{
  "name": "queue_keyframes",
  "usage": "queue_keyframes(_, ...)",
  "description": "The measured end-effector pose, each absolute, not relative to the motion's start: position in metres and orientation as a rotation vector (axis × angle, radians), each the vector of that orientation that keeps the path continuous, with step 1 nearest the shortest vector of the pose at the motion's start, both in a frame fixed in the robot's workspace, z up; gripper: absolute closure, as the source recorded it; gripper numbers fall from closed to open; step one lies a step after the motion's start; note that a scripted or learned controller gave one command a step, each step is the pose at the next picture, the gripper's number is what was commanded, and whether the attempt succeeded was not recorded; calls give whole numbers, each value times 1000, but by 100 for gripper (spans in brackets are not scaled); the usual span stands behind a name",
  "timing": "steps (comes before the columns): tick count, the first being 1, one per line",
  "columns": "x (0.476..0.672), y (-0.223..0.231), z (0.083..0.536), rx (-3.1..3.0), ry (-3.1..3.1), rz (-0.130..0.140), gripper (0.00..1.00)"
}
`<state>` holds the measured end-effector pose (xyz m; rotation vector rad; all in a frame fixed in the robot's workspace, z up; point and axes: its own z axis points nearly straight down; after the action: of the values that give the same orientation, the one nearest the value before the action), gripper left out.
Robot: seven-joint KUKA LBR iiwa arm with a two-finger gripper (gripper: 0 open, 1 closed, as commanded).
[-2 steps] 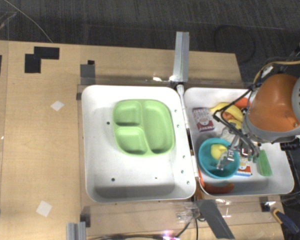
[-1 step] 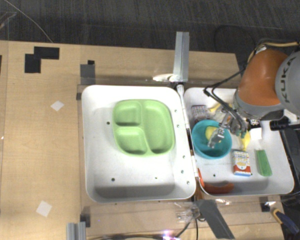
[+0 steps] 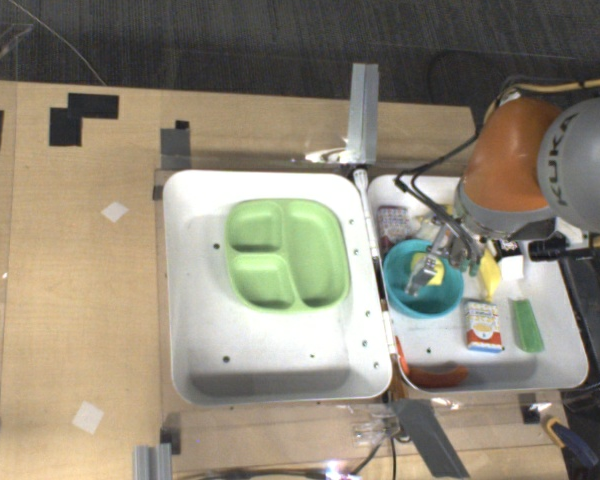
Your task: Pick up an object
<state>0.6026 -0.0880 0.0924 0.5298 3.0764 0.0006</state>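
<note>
Reaching in from the right, the grey arm with its orange band hangs over the right-hand white bin, its end effector lowered into a teal bowl at that bin's left side. Whether its grip is spread or pressed together cannot be told, as the metal parts blur into the bowl's contents; a yellow thing lies in the bowl just beside the tip. Right of the bowl sit a yellow object, a small red-and-white box and a green stick-shaped item, all lying on the bin floor and apart from the end effector. A reddish item rests near the bin's front edge. The left-hand white bin holds a light-green divided tray, lying flat near its middle. Both bins rest side by side on the wooden worktop.
</note>
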Motion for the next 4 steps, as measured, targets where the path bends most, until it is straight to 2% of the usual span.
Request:
queue_keyframes(1, 603, -86, 92, 549, 3073, 0, 0)
queue_keyframes(2, 639, -104, 92, 429, 3096, 2, 0)
queue_keyframes(3, 596, -91, 92, 550, 3074, 3, 0)
queue_keyframes(4, 590, -86, 92, 773, 3024, 3, 0)
